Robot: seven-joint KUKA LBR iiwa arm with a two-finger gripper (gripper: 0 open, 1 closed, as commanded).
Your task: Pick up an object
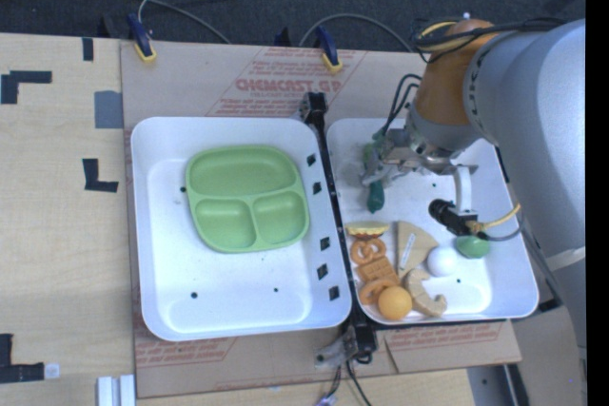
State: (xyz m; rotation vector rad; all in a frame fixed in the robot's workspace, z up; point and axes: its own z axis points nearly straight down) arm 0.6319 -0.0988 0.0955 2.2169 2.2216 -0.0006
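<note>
A grey robot arm with an orange band reaches from the right into the right-hand white bin (519, 295), its gripper (378, 174) low over a small dark green object (376, 197).

The claw sits near the upper left of that bin, close to the divider between the two bins; whether it is spread or pressed together cannot be told, and nothing is clearly pinched. The dark green object lies right at the claw's lower tip. Toward the front of the same bin lies a cluster of toy food: an orange pretzel shape (367, 251), an orange ball (394, 302), a tan wedge (412, 243), a white ball (442, 261) and a green rounded piece (472, 247). The left-hand white bin (162, 280) holds a light green plastic plate with three compartments (247, 198), lying flat.
</note>
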